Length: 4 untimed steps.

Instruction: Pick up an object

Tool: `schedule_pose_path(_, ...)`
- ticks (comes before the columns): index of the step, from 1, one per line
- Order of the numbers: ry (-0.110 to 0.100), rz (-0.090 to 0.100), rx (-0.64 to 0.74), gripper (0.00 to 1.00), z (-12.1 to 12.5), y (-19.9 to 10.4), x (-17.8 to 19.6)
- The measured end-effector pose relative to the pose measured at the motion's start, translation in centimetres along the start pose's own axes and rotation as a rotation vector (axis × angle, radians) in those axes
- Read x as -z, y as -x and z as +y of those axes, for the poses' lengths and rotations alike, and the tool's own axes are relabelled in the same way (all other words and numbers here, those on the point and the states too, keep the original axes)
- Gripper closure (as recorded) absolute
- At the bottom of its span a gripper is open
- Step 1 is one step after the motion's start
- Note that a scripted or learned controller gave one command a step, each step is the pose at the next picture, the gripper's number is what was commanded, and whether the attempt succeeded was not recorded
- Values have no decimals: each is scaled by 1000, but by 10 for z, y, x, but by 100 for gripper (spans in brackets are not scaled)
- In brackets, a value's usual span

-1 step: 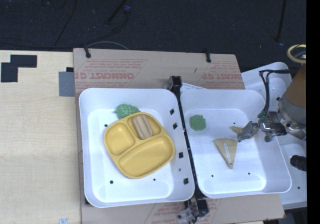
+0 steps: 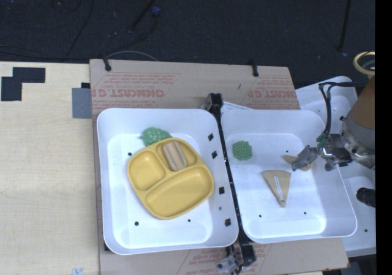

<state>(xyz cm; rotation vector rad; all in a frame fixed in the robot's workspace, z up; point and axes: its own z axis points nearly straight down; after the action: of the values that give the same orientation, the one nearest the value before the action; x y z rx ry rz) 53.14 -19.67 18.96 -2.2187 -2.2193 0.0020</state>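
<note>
1. One gripper (image 2: 306, 160) hangs low at the right edge of the right white bin (image 2: 257, 231); whether its fingers are wide or narrow, the view does not let one tell.
2. A tan wedge-shaped piece (image 2: 277, 185) lies just beside it, below and to the left, its long axis running toward the near rim.
3. A small green round lump (image 2: 242, 150) sits farther left.
4. Mirrored red print on the brown cardboard sheet (image 2: 190, 87) seems to read "CHEMCAST GP".

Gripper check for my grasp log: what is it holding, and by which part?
Cannot be told: the gripper sits low in the right white bin.
</note>
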Motion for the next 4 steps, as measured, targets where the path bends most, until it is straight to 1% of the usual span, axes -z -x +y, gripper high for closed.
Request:
schedule_pose_path(1, -4, 1, -1, 0, -5, 4, -45)
schedule_pose_path(2, 2, 1, -1, 0, -4, 3, -96)
schedule_pose_path(3, 5, 3, -1, 100, -2, 3, -82)
schedule_pose_path(4, 5, -3, -1, 100, -4, 13, -23)
